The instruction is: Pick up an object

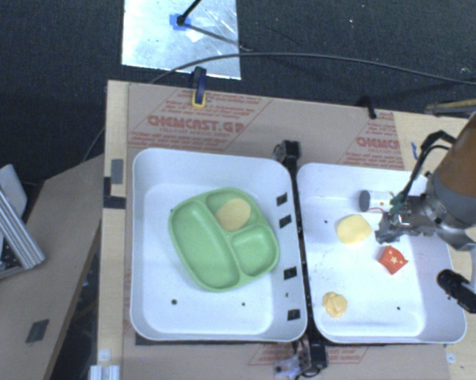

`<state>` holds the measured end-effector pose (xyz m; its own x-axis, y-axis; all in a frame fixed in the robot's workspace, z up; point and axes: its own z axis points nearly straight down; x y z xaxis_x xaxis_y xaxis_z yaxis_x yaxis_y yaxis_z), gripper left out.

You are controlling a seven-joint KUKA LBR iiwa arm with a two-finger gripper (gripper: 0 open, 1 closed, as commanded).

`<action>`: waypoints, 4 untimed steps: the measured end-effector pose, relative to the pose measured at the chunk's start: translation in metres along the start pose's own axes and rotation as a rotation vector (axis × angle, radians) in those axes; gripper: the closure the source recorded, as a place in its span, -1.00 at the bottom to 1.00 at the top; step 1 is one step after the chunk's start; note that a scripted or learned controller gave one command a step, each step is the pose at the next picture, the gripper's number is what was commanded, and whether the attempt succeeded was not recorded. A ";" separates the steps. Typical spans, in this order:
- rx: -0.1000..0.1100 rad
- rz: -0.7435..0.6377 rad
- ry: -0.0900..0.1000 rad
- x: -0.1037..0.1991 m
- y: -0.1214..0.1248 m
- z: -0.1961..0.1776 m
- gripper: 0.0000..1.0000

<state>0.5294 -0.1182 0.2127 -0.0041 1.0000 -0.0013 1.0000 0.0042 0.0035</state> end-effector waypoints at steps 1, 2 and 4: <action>-0.001 0.000 0.000 0.000 0.001 -0.022 1.00; 0.001 -0.001 0.001 0.052 0.002 -0.013 1.00; 0.001 -0.003 0.002 0.155 -0.008 -0.031 1.00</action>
<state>0.5211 0.0372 0.2432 -0.0074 1.0000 0.0008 1.0000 0.0074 0.0020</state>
